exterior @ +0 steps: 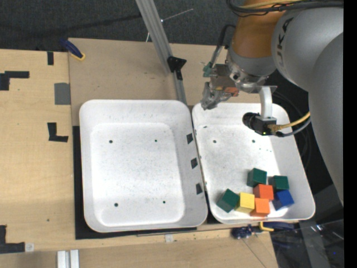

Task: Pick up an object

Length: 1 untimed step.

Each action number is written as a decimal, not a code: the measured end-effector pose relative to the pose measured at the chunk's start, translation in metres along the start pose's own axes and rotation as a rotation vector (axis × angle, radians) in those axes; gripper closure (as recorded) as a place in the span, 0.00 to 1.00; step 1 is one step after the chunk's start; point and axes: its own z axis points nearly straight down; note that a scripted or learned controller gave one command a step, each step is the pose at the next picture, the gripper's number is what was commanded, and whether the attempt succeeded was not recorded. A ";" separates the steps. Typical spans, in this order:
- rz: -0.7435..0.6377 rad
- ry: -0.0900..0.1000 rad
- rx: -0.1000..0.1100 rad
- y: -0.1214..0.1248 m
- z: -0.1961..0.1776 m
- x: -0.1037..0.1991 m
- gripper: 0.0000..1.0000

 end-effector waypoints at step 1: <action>0.001 0.000 0.001 0.010 0.009 0.045 1.00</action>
